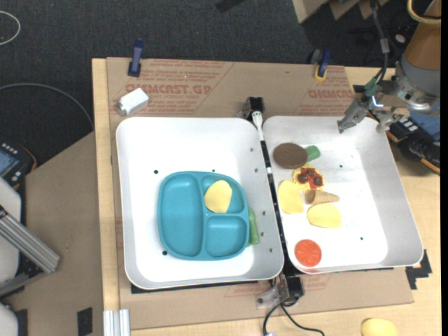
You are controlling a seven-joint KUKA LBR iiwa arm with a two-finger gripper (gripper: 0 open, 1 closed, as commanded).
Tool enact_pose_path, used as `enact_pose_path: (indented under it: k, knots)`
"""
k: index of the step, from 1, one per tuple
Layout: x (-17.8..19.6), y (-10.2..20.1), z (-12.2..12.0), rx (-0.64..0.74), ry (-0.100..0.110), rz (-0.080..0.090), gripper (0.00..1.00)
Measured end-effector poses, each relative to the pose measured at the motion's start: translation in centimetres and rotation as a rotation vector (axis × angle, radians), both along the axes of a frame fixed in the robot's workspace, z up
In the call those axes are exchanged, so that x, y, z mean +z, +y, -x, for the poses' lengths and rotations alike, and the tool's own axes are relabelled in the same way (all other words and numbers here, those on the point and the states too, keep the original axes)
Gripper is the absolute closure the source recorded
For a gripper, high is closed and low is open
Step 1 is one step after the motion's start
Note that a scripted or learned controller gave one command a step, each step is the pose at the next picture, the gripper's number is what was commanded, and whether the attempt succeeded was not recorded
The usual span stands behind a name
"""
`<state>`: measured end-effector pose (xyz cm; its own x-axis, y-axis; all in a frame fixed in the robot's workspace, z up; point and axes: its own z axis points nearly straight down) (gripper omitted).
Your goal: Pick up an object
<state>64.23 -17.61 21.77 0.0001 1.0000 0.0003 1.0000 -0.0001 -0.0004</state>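
My gripper hangs over the far right corner of the right bin, its two fingers spread apart with nothing between them. In that bin, left of centre, lie a brown round patty, a small green piece, a red and yellow pizza slice, a pale yellow piece, a tan cone, a yellow lump and a red round slice. The gripper stands well clear of them, up and to their right.
The left bin holds a teal divided plate with a yellow piece in one compartment; a green strip lies beside the plate. A white block and two blue clamps sit on the board behind.
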Motion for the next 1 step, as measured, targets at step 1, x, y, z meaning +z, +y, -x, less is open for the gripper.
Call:
enact_pose_path:
  k: [1]
  knots:
    - [-5.74,4.34,4.55,0.002,0.009,-0.004,0.00]
